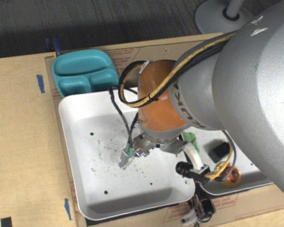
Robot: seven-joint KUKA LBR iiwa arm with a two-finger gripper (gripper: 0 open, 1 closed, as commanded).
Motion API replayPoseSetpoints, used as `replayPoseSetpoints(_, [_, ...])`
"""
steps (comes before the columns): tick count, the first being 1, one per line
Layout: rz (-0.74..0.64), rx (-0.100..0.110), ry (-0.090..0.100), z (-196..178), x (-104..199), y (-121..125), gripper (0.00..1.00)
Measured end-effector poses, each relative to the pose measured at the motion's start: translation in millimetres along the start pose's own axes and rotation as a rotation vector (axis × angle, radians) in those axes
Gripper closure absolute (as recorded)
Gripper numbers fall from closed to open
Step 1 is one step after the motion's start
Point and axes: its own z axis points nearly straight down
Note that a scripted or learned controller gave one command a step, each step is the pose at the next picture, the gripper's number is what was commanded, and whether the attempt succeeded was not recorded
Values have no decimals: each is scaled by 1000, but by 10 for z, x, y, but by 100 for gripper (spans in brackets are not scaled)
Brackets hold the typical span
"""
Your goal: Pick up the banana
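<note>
Camera view: gripper (125,157) over white bin (97,187)

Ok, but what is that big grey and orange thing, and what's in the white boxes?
That is a robot arm, grey with an orange band near its wrist. The one camera sits above the bench and looks down; the arm reaches in from the right. At the arm's tip is a small gripper, which is its hand. It hangs low over the left bin and looks to hold nothing. The arm covers much of the right bin, where a small black thing lies. A teal tray sits beyond the left bin.
</note>
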Motion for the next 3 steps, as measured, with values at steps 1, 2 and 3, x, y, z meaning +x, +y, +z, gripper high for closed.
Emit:
replayPoseSetpoints(1, [-361,-5,-2,367,538,-231,0])
replayPoseSetpoints(2, [-361,-7,1,265,553,-223,100])
replayPoseSetpoints(3, [-360,-9,1,167,554,-216,100])
